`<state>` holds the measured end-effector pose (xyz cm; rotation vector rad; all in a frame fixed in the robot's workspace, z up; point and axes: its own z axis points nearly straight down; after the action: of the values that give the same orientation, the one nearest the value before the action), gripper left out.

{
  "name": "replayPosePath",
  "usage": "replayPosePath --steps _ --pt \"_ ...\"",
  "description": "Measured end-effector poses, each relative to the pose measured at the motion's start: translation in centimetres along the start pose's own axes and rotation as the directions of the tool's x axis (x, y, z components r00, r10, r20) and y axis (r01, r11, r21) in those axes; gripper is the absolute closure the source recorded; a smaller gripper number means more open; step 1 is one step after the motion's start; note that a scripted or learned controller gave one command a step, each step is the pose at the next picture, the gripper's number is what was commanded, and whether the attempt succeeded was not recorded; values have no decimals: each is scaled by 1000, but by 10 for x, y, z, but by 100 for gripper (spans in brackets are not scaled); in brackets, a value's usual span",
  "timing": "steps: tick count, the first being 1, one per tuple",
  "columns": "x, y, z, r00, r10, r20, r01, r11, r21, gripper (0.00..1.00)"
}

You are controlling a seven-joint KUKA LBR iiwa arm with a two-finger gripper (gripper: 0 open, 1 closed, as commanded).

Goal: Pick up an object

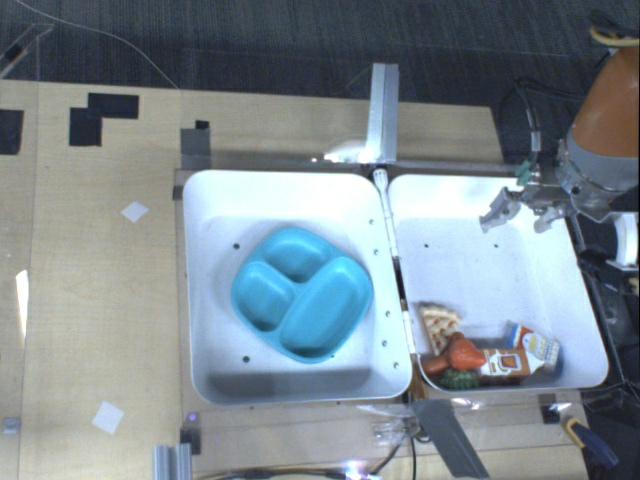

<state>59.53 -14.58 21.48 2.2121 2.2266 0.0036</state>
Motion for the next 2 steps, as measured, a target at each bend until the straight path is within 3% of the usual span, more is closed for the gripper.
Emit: replayPosePath --steps 1,2 --pt "6 -17 -53 998 -63 1 63 998 -2 0" --pt "7 -57 48 997 -79 0 79 997 1 0"
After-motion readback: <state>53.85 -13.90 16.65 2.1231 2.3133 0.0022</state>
